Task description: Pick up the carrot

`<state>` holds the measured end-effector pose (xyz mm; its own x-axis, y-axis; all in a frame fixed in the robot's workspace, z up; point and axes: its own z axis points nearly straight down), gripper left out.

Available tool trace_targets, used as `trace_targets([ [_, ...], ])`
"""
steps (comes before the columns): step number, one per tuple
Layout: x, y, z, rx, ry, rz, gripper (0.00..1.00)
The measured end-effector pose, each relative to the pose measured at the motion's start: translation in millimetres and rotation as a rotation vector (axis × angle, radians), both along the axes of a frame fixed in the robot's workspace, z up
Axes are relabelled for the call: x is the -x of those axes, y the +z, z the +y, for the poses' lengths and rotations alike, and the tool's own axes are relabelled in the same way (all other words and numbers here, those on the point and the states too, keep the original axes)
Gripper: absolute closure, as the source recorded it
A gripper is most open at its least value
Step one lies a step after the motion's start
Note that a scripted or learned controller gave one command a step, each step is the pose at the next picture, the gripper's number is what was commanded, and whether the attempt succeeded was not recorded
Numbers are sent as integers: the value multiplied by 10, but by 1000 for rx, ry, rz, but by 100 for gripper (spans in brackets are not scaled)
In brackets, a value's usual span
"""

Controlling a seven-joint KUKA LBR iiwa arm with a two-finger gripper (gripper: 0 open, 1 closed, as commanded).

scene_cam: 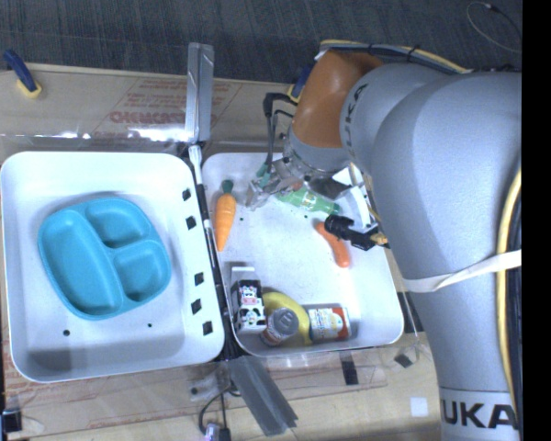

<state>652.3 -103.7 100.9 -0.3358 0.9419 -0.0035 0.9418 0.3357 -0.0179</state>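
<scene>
Gripper (268,184) hovers near the carrot (224,219) — finger state unclear; a misaligned descent could nudge it against the bin wall (208,211).

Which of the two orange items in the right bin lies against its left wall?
The larger, green-topped orange carrot; the slimmer orange piece lies near the right wall.
</scene>
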Motion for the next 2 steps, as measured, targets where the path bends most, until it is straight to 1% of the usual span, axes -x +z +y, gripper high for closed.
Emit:
trace_targets([
  [1, 78, 921, 245, -10, 247, -17, 100],
  [2, 78, 920, 244, -10, 247, -16, 0],
])
